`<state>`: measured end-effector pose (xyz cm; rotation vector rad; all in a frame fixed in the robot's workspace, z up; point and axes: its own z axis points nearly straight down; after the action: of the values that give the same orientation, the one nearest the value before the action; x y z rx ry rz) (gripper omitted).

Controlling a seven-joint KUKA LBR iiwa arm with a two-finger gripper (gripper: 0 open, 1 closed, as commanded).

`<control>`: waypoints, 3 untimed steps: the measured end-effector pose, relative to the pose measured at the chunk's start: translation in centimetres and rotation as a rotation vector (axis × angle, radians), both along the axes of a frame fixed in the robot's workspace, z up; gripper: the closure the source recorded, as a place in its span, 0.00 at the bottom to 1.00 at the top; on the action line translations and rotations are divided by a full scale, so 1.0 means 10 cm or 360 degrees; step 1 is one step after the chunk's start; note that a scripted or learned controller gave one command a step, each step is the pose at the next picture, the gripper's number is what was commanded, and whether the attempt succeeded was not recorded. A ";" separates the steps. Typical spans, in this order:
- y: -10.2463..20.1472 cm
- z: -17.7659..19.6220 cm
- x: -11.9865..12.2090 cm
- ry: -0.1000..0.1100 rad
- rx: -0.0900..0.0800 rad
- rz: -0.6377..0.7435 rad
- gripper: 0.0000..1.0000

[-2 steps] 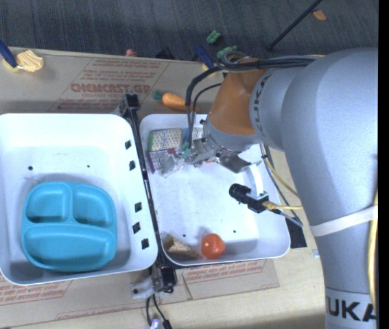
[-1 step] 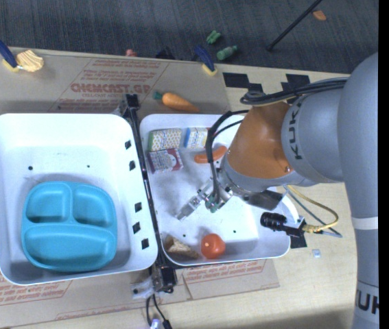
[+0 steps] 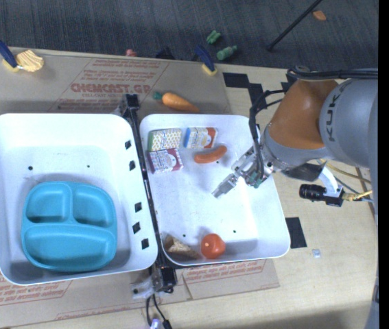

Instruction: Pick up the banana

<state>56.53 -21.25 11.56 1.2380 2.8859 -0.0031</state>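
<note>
The gripper [image 3: 227, 185] hangs over the middle of the right bin [image 3: 194, 211], and I cannot tell if it is open or shut. I think the banana [image 3: 178, 247] is the pale brown thing in the bin's bottom left corner, just beside the tomato [image 3: 212, 245], but I am not sure. To grab it well, go there slowly, come straight down, and keep off the tomato and the wall.

Two bins sitting side by side on the bench. Left bin [image 3: 2, 184] holding a compartment tray [image 3: 69, 225] toward its near end. Right bin [image 3: 273, 235]: two cartons [image 3: 173, 148] at the far end, sausage [image 3: 209, 155] just beside them; tomato [image 3: 212, 245] lying at the near wall. Carrot [image 3: 178, 101] lying outside, behind the right bin.
</note>
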 end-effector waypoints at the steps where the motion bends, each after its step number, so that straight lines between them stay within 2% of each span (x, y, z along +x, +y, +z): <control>1: 0.02 -0.24 -0.52 0.0006 0.0006 0.0569 0.00; 2: 0.02 -0.13 -0.51 0.0005 0.0005 0.0572 1.00; 3: 0.82 -0.24 -0.52 0.0007 0.0005 0.0121 1.00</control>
<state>51.31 -13.02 9.15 1.1291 2.9361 -0.0009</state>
